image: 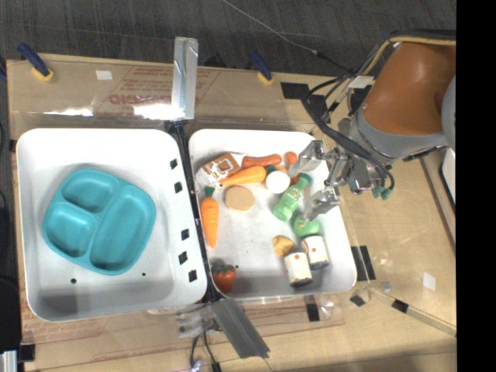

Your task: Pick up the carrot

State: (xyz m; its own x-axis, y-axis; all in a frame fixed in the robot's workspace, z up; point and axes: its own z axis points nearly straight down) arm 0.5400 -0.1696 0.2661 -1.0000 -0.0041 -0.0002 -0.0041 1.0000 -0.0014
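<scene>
We look down on a brown bench (403, 285) that carries two shallow white bins side by side. The left bin (46, 285) holds a teal divided plate (98, 221). The right bin (256, 281) is crowded with toy food, and we take the round tan disc (239, 198) near its middle as our landmark. The carrot (209, 217) lies just left of the disc, against the bin's left wall, leaf end up. A second orange carrot-like piece (246, 176) lies just above the disc, and a green bottle (290, 199) is to its right. Two small cans (307, 260) stand below and right of it. The gripper (325, 178) hangs right of the disc, over the bin's right rim, well apart from the carrot. Its metal parts blur together, so we cannot tell how it is set.
</scene>
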